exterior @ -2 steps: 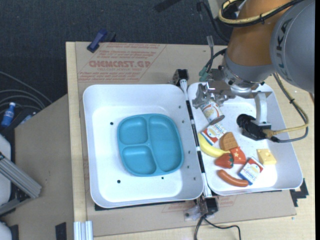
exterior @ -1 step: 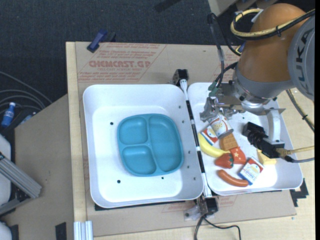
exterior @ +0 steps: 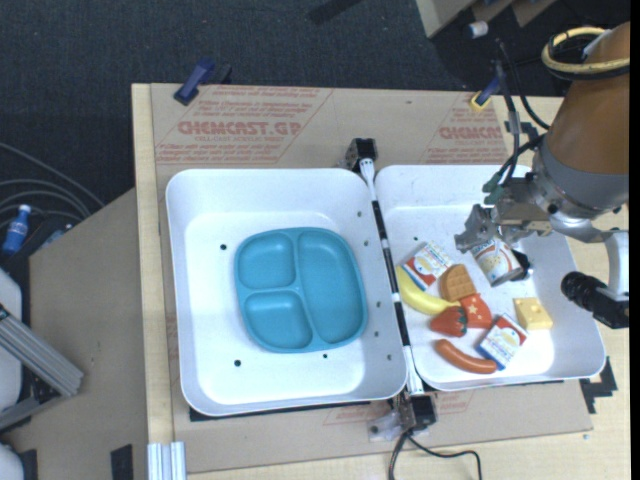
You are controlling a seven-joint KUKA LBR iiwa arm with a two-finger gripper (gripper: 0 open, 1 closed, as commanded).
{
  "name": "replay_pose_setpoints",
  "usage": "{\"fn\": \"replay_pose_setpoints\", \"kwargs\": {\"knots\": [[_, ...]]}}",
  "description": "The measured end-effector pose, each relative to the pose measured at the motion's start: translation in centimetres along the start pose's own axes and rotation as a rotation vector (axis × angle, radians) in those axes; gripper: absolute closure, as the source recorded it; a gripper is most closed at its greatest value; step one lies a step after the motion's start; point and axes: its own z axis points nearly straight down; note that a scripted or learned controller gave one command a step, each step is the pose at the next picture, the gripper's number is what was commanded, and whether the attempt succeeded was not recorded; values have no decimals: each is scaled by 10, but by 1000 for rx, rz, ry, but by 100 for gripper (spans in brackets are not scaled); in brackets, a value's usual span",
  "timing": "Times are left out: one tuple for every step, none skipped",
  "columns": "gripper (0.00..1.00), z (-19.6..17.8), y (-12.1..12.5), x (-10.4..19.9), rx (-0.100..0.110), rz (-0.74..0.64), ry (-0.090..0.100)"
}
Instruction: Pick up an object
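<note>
The red sausage (exterior: 466, 356) lies at the near wall of the right bin (exterior: 580, 363), with a small carton (exterior: 502, 343), tomato (exterior: 470, 314), banana (exterior: 424, 297), cheese wedge (exterior: 534, 314) and another carton (exterior: 431, 261) crowded behind it, likely tipped in as a loose heap for picking; the left bin (exterior: 190, 268) holds a blue divided plate (exterior: 298, 288). The gripper (exterior: 492, 240) hangs over a small can (exterior: 494, 262), touching or just above it; whether it grips I cannot tell.

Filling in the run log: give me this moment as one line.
arm: over right bin | pincer: above small can | grasp: unconfirmed | left bin: blue divided plate | right bin items: banana, sausage, cheese
</note>
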Motion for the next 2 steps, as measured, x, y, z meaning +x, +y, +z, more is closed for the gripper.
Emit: {"fn": "replay_pose_setpoints", "kwargs": {"knots": [[100, 27, 42, -44, -4, 0, -2], [100, 28, 82, -10, -4, -2, 0]]}}
